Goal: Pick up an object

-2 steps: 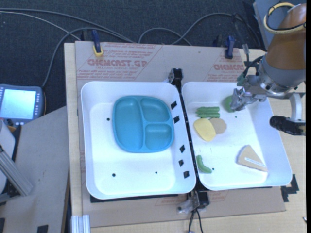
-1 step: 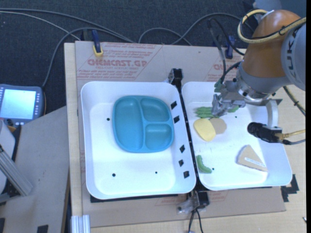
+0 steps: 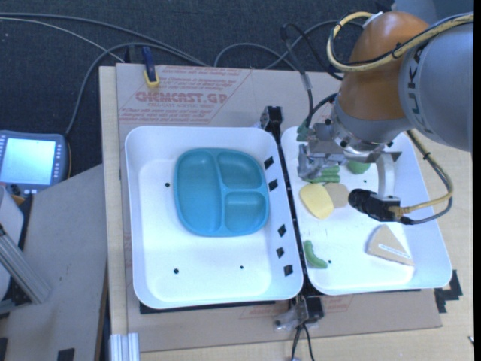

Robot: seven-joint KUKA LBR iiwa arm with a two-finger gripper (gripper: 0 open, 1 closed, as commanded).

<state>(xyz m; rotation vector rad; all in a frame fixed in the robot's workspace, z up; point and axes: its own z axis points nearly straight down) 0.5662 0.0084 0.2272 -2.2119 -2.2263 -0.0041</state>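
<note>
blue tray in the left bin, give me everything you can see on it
The blue tray is a light blue, plastic-looking divided plate with rounded corners and three compartments: one long section on its left, two smaller ones on its right. It lies flat, right side up, on the floor of the left bin, toward the upper middle. All three compartments look bare. Nothing touches it.

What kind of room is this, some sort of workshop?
Probably a robotics lab bench: a grey and orange robot arm reaches over two white bins holding toy food and a blue divided plate, with loose cables and a control pendant nearby.
</note>
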